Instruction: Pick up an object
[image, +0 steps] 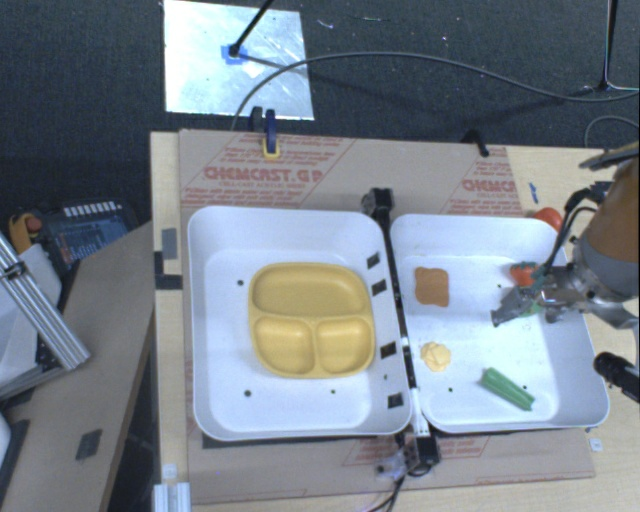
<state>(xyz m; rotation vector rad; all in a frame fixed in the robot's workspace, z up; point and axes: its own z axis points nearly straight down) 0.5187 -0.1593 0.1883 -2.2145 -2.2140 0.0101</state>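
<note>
The right white bin (470, 250) holds a brown square piece (432, 287) at its left, a small pale yellow lump (435, 355) below that, and a green stick-shaped object (507, 389) near the front. A small red object (523, 270) lies toward the right side. My gripper (512, 308) reaches in from the right and hangs low over the bin's right half, just below and beside the red object. Nothing shows held in it.
The left bin (215, 300) carries a yellow divided plate (308, 318). A black divider (392, 310) runs between the bins. A small orange-red thing (547, 215) sits at the right bin's back right corner. Cables cross the dark floor behind the bench.
</note>
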